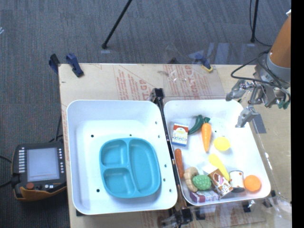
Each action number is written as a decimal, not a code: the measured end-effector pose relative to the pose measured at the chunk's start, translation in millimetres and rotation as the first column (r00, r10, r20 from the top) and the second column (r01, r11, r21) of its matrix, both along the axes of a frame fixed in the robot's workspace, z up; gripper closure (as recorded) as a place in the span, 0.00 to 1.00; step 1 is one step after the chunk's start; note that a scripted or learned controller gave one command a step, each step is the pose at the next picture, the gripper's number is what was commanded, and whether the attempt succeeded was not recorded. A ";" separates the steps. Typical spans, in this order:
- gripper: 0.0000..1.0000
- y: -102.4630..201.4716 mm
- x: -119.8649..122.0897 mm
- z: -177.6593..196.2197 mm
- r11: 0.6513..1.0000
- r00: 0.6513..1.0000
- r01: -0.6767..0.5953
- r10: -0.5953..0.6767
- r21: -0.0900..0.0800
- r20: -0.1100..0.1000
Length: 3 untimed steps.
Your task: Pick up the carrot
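On the bench, two white bins; carrot rightward.

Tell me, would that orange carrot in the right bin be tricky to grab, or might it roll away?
The carrot looks like smooth moulded plastic, so it is probably stiff, light and a bit slippery. Its round, tapering body lies flat on the right bin floor, so a nudge might roll it in a curve. The gripper hangs up and to its right, apart from it.

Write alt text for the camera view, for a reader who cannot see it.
A carrot lies untouched among toy foods in the right white bin, while the gripper hovers over that bin's far right rim. The left bin holds a blue divided plate.
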State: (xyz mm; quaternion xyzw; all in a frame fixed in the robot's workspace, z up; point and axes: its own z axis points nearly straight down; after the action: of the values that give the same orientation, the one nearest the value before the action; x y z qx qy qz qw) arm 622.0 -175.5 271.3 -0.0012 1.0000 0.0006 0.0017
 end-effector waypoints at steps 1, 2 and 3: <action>0.00 15.0 22.9 -167.7 1.000 1.000 0.012 -0.012 -0.002 0.004; 0.00 48.8 -4.9 -183.6 0.990 0.990 0.138 -0.138 0.001 -0.003; 0.00 94.0 -40.9 -183.6 0.979 0.979 0.203 -0.203 0.001 -0.003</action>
State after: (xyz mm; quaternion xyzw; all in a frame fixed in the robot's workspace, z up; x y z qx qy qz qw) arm 581.1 -81.5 87.7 0.1009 0.9949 0.0009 0.0003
